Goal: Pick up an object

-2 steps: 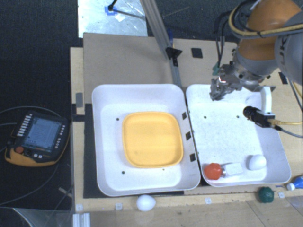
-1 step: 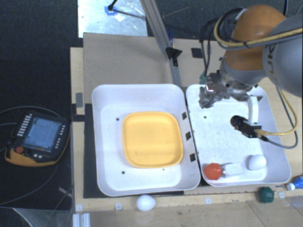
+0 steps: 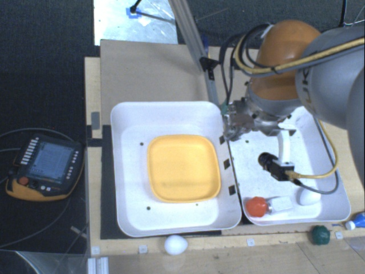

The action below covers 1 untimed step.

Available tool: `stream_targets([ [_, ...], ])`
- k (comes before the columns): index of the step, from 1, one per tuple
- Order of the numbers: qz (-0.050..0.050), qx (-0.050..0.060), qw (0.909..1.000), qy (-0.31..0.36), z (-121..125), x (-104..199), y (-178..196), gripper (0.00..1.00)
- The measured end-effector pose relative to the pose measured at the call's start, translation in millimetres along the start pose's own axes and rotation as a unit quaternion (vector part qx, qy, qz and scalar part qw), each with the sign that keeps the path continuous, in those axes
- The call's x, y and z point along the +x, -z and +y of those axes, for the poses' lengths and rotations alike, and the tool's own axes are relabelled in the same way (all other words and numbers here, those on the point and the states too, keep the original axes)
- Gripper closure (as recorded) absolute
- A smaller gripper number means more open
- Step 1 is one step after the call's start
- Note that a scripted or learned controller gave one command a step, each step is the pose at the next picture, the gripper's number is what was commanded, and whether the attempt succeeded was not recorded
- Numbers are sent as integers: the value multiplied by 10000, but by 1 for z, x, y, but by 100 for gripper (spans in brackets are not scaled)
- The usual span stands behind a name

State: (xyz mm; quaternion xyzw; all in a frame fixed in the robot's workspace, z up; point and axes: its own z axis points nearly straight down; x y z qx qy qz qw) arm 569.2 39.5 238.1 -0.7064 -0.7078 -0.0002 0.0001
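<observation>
Yellow plate [image 3: 183, 168], square with rounded corners, lies flat in the middle of the left bin [image 3: 128, 210], filling most of its floor. The right bin [image 3: 336, 210] holds the smaller candidates for picking, all along its lower edge: a red round object [image 3: 256, 206] in the lower left corner, a pale piece [image 3: 280, 204] just beside it on the right, and a white oval object [image 3: 309, 197] further right. The grey arm [image 3: 336, 79] enters from the upper right of the frame, its orange band [image 3: 285, 44] above the wrist. The gripper [image 3: 230, 125] sits low over the upper part of the shared rim between the two bins, well apart from the red round object and beside the plate's upper right corner; whether it is released or clenched cannot be told, and nothing is seen in its grasp. Outside the bins, on the bench [image 3: 148, 73], a white egg [image 3: 175, 244] rests below the left bin and a green ball [image 3: 320, 234] lies at the lower right. A handheld control pendant [image 3: 44, 170] lies at the far left.
</observation>
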Motion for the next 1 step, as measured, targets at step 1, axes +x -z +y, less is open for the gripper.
stream_targets([
  [1, 5, 0, 10000, 13, -30, 49, 5, 100],
])
